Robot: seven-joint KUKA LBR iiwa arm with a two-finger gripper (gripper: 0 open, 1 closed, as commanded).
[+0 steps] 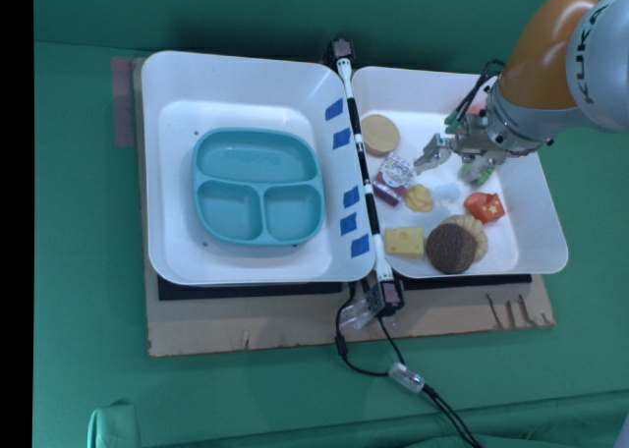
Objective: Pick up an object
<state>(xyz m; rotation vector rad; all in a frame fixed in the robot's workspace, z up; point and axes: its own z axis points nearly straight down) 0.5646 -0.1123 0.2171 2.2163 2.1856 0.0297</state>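
Green worktop, two white bins. End effector (pixel 447 149) hangs over the right bin (pixel 550 240); we can't tell its opening. Food toys cluster below; we should drop onto an isolated one, e.g. the tomato (pixel 485 206).

Left bin (pixel 172 156): we see a divided tray (pixel 258 187) lying in its middle.
Right bin (pixel 536 230): just beside the left one, a rod (pixel 359 166) between them.
Far side of the right bin: a round biscuit (pixel 379 134).
Near side: a cheese block (pixel 404 241), with a dark cookie (pixel 451 249) on its right.
Gripper (pixel 454 156): over the right bin, behind the cookie.
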